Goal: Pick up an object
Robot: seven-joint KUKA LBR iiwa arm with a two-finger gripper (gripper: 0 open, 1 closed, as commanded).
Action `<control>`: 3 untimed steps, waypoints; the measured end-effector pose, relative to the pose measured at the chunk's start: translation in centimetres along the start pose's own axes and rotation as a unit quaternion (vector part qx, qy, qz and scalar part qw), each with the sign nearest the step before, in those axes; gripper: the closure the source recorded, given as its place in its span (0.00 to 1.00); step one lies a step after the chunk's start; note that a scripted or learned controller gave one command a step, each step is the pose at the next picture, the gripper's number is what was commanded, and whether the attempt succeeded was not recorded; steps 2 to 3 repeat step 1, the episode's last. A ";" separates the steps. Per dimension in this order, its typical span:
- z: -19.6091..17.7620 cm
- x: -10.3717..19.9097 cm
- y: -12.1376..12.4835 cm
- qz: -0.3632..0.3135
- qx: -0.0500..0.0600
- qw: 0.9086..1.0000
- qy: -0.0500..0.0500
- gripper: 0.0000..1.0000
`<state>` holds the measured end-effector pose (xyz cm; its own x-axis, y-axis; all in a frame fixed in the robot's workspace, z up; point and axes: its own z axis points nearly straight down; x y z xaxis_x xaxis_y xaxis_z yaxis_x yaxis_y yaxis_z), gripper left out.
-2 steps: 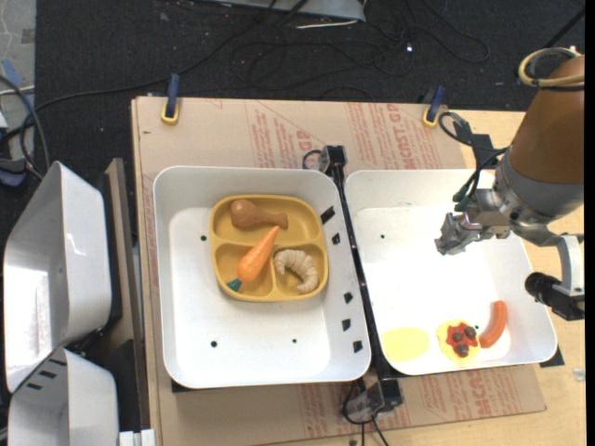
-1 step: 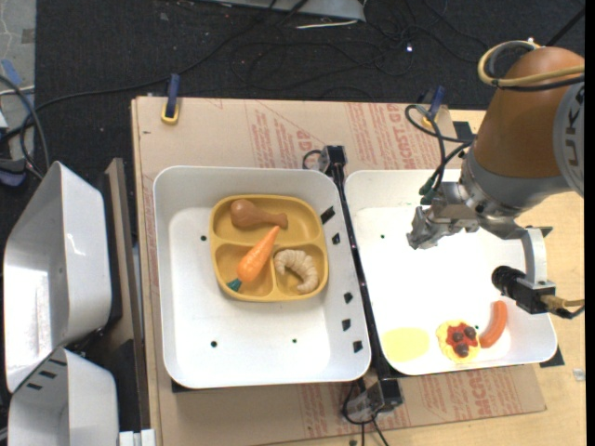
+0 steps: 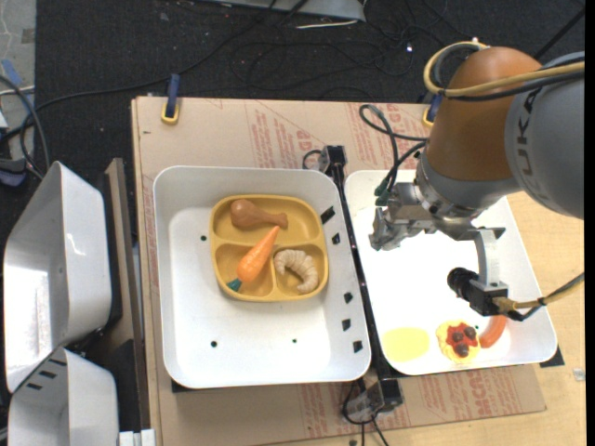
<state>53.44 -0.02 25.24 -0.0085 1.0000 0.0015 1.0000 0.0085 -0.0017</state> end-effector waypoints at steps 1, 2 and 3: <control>-0.2 4.9 1.8 0.000 -0.002 1.000 -0.001 1.00; -0.2 4.9 1.8 0.000 -0.002 1.000 -0.001 1.00; -0.2 4.9 1.8 0.000 -0.002 1.000 -0.001 1.00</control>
